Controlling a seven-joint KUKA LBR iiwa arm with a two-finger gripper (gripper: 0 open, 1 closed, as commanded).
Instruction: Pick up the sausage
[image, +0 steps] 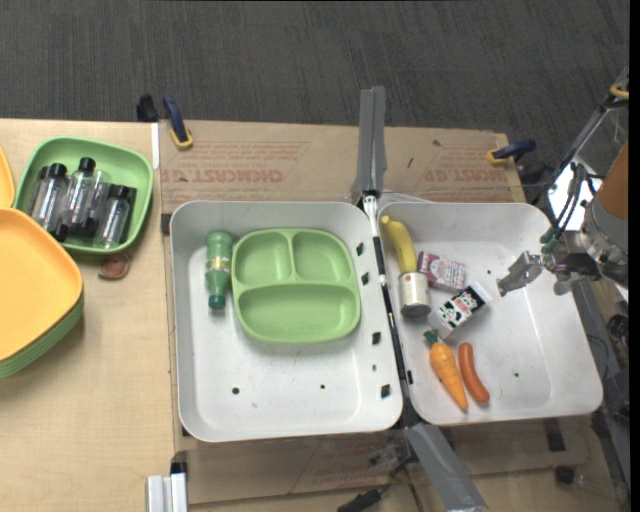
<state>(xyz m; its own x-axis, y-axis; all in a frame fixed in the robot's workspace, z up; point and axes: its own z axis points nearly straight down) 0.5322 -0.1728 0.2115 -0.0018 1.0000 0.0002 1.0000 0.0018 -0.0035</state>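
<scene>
Glossy white plastic bins (200, 400); matt green plastic plate (295, 285); cardboard underlay (270, 165).

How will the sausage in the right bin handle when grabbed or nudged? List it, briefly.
The sausage is a small, smooth, rounded cylinder, so it probably rolls sideways if nudged and may slip from a pinch.
It lies flat against the carrot, so the claw would likely bump that too.
It looks like a light toy, probably stiff, though the picture cannot confirm that.

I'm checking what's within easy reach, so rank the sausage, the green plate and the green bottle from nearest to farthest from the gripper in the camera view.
1. Sausage, right bin, below and left of the gripper.
2. Green plate, middle of the left bin.
3. Green bottle, left bin's far left side.
</scene>
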